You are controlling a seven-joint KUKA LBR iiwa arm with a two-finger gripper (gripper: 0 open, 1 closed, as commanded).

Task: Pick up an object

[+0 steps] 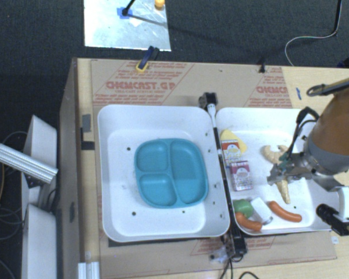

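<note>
- A blue plate [170,172] with three parts sits in the left bin [119,127].
- A red box [240,175] lies near the middle wall.
- A hot dog [285,211] lies low in the right bin [262,121].
- The jaws [281,173] hang over a pale, bone-like toy [283,189]; I cannot tell if they are apart or together.

bins [163,225]: smooth white plastic | divided plate [170,172]: glossy blue plastic | bench top [180,83]: matt printed cardboard

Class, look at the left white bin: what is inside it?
Inside the left white bin lies one blue divided plate, its compartments bare. What the plate hides beneath itself cannot be seen.
</note>
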